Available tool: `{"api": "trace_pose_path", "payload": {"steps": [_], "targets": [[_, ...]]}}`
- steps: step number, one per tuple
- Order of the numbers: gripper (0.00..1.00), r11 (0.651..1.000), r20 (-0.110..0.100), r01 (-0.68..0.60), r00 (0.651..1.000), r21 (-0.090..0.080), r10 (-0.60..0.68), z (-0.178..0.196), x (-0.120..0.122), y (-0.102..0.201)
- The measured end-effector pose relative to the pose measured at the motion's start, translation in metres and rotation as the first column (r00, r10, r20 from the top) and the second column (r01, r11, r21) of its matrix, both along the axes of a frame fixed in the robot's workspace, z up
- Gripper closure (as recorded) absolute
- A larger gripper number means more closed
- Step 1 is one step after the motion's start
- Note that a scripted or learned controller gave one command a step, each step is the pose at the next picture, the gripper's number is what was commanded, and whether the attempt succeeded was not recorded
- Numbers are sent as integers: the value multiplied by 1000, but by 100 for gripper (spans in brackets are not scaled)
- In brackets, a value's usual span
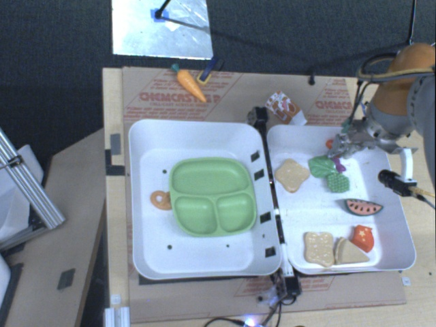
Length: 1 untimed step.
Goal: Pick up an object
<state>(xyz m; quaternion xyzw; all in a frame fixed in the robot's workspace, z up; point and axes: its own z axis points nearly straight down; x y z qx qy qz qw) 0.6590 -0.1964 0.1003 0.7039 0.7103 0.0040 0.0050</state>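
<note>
Left bin [143, 182]: one green three-compartment tray [212, 196], one small pretzel [161, 200] just left of it. Bench behind bins: one toy carrot [191, 85], one small printed packet [283, 107], one silvery sheet [162, 19].

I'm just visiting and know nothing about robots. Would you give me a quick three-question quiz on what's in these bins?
1. True or false: the green divided plate lies in the left bin.
2. Which item lies outside both bins? A) watermelon slice B) carrot C) pretzel
3. Fill in: the gripper hovers over the ____ bin.

Key: 1 true; 2 B; 3 right.
</note>
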Motion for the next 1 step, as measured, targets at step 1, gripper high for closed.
{"api": "trace_pose_path", "payload": {"steps": [1], "targets": [[100,1000,-6,7,1000,-1,-7,54,-5,-7]]}}
